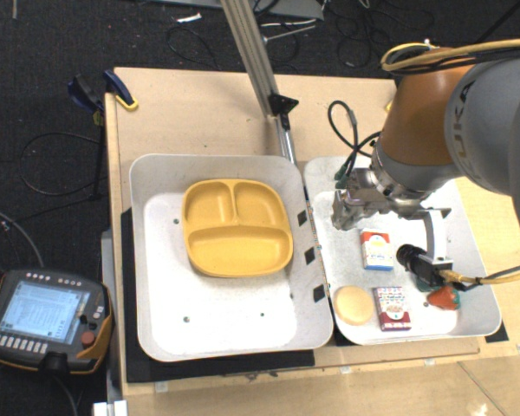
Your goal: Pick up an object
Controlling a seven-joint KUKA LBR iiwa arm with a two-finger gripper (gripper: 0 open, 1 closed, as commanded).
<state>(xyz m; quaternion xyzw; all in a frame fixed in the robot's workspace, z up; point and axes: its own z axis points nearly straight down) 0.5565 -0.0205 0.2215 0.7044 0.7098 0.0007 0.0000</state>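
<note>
My gripper [345, 211] hangs low over the far left part of the right bin [477, 250], under the orange-banded wrist. Just to its right lies a small white box with blue and red print [378, 250], close to the gripper but apart from it. Nearer the front of that bin sit a round tan disc [354, 305], a red printed box [393, 308] and a small red item [445, 298]. I see nothing held in the gripper.
A yellow divided plate [237, 227] lies in the left bin [156, 258]. A slanted metal pole [253, 46] crosses the bench at the back. A teach pendant [43, 315] rests on the floor to the left.
</note>
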